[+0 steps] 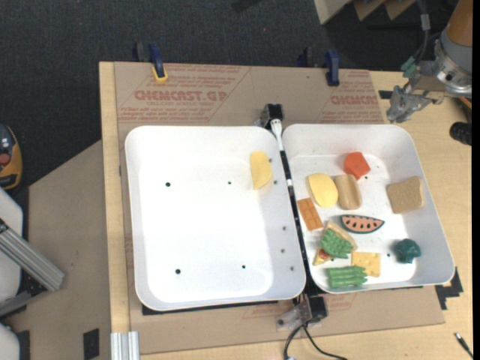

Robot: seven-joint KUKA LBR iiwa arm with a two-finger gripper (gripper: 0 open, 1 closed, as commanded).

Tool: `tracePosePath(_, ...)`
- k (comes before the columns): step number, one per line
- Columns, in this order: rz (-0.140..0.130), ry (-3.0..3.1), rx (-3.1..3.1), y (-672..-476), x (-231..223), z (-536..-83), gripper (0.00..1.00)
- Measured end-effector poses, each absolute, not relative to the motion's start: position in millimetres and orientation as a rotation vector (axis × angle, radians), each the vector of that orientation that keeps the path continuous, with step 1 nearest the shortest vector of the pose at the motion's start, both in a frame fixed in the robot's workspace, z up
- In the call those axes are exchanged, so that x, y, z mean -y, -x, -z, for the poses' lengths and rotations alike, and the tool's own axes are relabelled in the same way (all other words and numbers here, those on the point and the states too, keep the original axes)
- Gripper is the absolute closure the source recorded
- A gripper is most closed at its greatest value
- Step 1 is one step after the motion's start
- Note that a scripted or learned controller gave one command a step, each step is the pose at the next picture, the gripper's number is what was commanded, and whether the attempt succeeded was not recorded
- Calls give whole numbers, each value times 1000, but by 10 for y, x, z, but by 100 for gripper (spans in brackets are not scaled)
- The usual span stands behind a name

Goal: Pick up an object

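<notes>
Camera view: fingers (400,109) hang above bench (360,88), touching nothing.

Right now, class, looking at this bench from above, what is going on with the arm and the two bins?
The grey arm's tool hovers at the upper right, outside the right white bin and above its far corner. Nothing is between its fingers that I can see. That bin holds most of the toy food, including a red cube and a watermelon slice. The left white bin holds one pale yellow piece.
</notes>
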State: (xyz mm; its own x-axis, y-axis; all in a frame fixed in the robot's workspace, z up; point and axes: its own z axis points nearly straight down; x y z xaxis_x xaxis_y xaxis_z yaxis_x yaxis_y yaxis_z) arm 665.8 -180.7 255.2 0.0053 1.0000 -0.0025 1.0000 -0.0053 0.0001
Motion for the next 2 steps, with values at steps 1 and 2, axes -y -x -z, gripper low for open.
tracePosePath(1, -4, -2213, -2236, -6217, 610, -2820, 100)
tracePosePath(2, -15, -2207, -2221, -6694, 130, -3721, 100)
